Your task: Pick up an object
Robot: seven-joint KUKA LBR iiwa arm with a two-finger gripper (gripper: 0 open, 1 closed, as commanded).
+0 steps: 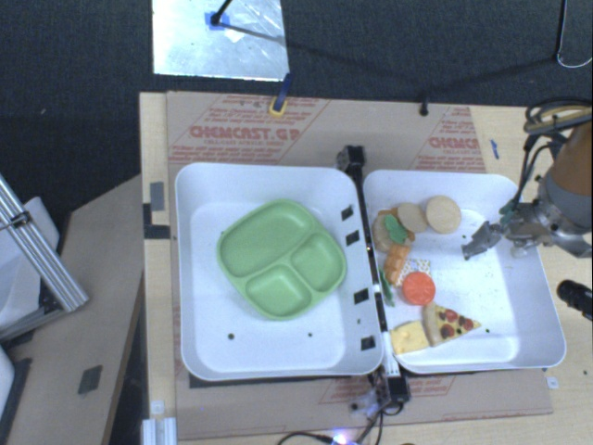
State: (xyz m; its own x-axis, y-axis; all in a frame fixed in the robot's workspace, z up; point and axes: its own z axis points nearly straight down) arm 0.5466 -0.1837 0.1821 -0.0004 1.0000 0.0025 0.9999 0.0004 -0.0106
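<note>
The right bin [533, 341] holds several toy foods along its left side. Among them are a round tan biscuit [443, 214], a green disc [408, 217], an orange carrot [397, 263], a red tomato [419, 288], a pizza slice [450, 323] and a yellow cheese wedge [409, 338]. My gripper [500, 246] hangs over the right half of this bin, to the right of the biscuit and tomato. It is open, its two grey fingers are spread, and nothing is between them. It touches none of the foods.
The left bin [199, 248] holds a green divided plate [282, 259]. A black hinged divider [363, 258] runs between the bins. Cardboard lies under both bins. A silver sheet [220, 28] lies on the dark floor behind the bench.
</note>
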